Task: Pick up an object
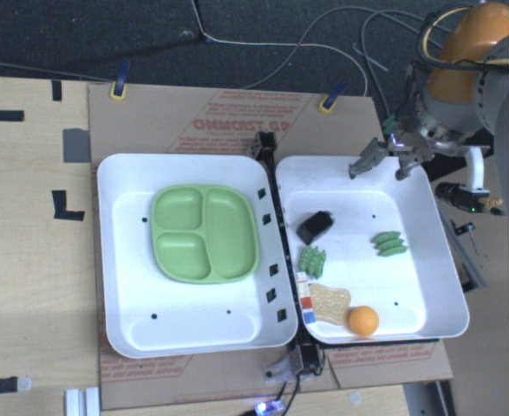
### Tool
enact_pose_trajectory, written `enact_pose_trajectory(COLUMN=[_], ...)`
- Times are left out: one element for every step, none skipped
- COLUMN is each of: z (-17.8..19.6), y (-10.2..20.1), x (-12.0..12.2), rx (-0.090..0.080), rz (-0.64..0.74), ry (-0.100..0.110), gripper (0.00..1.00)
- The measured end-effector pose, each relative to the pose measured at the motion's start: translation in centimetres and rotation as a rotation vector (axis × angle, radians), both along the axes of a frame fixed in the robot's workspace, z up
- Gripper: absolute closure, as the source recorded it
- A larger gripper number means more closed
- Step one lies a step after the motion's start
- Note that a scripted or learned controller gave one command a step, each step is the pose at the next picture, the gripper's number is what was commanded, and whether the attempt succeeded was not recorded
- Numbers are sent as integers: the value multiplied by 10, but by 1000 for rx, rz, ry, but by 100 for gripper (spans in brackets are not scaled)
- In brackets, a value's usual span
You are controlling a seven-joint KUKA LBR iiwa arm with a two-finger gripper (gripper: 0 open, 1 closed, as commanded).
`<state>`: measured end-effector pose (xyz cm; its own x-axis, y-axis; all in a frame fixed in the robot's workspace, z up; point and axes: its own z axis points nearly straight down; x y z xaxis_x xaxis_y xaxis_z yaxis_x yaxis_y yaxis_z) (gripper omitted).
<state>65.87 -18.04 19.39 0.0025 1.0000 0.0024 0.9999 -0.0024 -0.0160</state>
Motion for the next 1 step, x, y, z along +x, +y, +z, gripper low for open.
enact_pose_trajectory(z=[10], y=[1], x=[3], rx=[-3], rz=[4], ry=[-14], gripper=[0])
